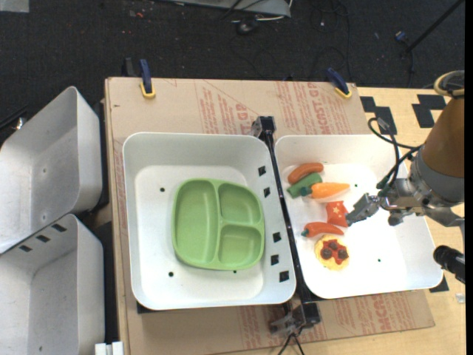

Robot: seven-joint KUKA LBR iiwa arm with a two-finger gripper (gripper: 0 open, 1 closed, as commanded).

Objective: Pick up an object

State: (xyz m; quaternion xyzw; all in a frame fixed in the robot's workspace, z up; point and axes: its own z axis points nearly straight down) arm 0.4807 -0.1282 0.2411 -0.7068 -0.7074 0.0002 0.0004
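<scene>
camera view: two white bins sit side by side on a brown cardboard-covered bench. left bin (140, 220) takes the middle of the frame and has a green divided plate (219, 224) lying flat in it, three compartments, nothing on it.

right bin (399, 265) sits centre-right of the frame and holds the small toy-food items, clustered in its left half:
- orange-red sausage (305, 172) near the top, tilted
- carrot (325, 190) with a green end just below it, lying roughly across the bin
- red block with a star (337, 212) below the carrot
- red pepper (321, 229) just below and left of the block, close to or touching it
- yellow disc with dark red toppings (332, 253) lowest of the group, near the pepper

arm comes in from the right edge of the frame, grey body with the orange band visible at right. gripper (362, 209) is over the right bin, its tip pointing left, just to the right of the red block with a star and above-right of the red pepper. can't tell how far apart the fingers are, and can't tell if they have hold of anything; the items all look to be lying on the bin floor.

two more white bins (52, 161) sit off the bench at the left edge of the frame. blue-yellow clamps (146, 80) hold the cardboard at the top edge.
</scene>
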